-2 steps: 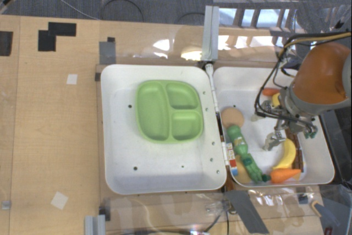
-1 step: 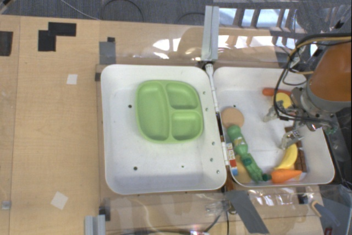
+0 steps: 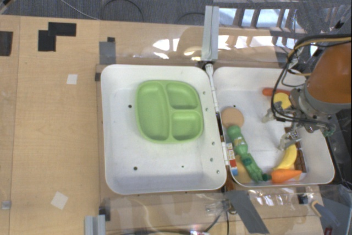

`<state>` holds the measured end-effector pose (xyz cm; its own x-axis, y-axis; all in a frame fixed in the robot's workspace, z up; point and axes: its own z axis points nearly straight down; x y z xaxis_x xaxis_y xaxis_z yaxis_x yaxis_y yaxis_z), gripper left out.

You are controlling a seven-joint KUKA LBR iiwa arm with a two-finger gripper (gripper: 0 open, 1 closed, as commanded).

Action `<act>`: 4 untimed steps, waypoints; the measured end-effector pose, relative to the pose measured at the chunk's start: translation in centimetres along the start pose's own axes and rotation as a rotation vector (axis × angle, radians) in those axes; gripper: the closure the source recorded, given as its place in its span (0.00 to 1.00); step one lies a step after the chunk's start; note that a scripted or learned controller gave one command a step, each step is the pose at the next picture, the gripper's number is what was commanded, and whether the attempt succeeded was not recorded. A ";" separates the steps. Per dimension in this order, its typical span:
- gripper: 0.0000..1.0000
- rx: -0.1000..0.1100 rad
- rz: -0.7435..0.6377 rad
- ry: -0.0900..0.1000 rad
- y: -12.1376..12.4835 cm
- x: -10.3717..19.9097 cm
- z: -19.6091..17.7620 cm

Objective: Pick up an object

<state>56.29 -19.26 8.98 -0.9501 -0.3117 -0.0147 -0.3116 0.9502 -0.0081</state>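
A: When checked from above, found gripper [image 3: 289, 137] where?

B: Hung low over right bin [image 3: 247, 82], toward its right side, at far end of banana [image 3: 287, 158]. Touching or just above, couldn't tell.

A: Apart or together?

B: Couldn't tell; too small & cluttered w/ cables round the wrist.

A: Other objs in that bin?

B: Noted orange carrot-like pc [image 3: 286, 175] at near edge, against banana's near tip. Spotted green bottle [image 3: 237, 141] lying along left wall, second green item [image 3: 253, 169] just near of it, tan disc [image 3: 232, 116] just far of it. Also saw yellow-orange obj [image 3: 280, 99] far of gripper, partly covered by arm [image 3: 330, 82].

A: And left bin [image 3: 137, 173]?

B: Held green divided plate [image 3: 168, 111], flat, approx. centre, a bit toward far side. Well apart from gripper.
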 end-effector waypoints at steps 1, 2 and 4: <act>0.00 -0.004 0.058 -0.002 -0.4 1.9 0.0; 0.00 -0.004 0.062 -0.002 8.2 -2.1 -0.1; 0.00 -0.002 0.073 -0.001 9.1 -4.3 -0.1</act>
<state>57.50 -9.26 9.04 -0.9704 -0.2411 -0.0159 -0.2411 0.9705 -0.0051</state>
